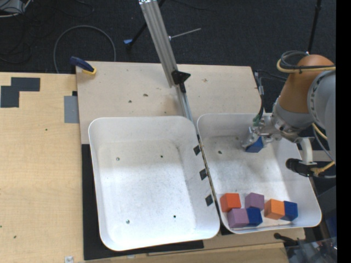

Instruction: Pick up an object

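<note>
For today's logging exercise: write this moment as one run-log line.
pincer: above right bin, shut on blue block | five blocks clustered at near edge | left bin: no arm over it

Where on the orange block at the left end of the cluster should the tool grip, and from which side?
Judging by its pose, come from above and close on the orange block across its near and far faces. Its left face is open toward the right bin's wall, but a purple block sits close on its right.
</note>
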Motion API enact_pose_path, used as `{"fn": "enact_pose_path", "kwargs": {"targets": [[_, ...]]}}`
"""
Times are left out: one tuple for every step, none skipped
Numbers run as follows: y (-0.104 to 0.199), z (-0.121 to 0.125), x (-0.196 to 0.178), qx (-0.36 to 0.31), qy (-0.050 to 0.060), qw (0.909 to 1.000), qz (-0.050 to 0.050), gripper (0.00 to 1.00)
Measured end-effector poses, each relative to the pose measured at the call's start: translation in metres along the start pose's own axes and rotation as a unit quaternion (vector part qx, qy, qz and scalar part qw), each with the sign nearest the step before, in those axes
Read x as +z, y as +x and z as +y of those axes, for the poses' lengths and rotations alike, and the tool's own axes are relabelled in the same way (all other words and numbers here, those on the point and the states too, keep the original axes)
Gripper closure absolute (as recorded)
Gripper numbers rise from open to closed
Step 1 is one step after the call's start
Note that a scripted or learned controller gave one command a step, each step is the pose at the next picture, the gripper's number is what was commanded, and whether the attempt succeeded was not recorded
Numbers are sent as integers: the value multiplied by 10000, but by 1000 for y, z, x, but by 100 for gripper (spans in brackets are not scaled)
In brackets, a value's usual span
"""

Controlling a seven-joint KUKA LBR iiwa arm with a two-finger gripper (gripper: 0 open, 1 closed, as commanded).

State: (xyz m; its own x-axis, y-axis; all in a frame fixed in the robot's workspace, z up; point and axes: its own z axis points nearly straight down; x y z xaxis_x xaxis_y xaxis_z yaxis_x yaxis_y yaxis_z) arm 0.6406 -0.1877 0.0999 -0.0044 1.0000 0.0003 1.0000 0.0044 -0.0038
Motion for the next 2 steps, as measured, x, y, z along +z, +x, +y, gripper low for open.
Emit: {"fn": "enact_pose_path", "kwargs": {"targets": [[-6,1,-102,14,-49,10000,-13,100],[64,-39,-57,1,36,10000,24,100]]}}
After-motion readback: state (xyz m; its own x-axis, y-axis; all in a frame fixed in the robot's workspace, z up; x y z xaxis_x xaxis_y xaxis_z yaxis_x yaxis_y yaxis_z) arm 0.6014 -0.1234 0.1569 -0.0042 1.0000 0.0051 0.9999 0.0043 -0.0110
